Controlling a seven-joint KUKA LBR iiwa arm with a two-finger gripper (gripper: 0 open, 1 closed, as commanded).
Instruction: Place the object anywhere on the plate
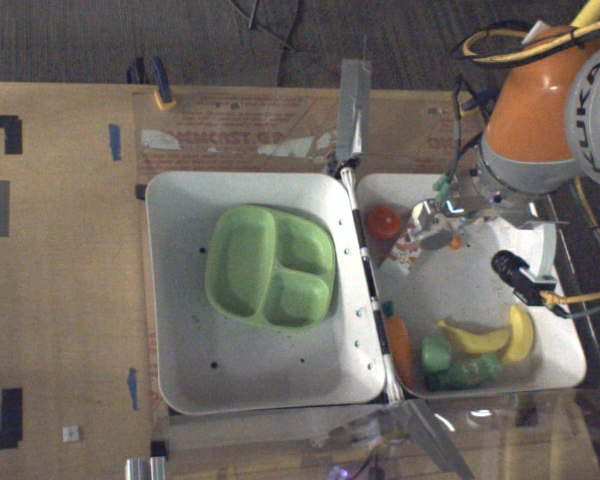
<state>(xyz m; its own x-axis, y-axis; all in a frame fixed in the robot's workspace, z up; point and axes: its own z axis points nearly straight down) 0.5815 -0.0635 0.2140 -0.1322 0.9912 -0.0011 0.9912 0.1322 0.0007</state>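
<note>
Two bins: left (170, 298) holds green plate (271, 266); right (460, 278) banana (490, 336), tomato (383, 221).

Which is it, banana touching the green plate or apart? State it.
Apart. The camera view shows the banana in the right bin, the green plate in the left, divider between them.

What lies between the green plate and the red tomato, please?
In the camera view, the two bins' adjoining rims lie between the plate and tomato.

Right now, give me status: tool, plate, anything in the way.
Tool over right bin, near tomato. Plate in left bin, nothing on it. Bin walls between them.
</note>
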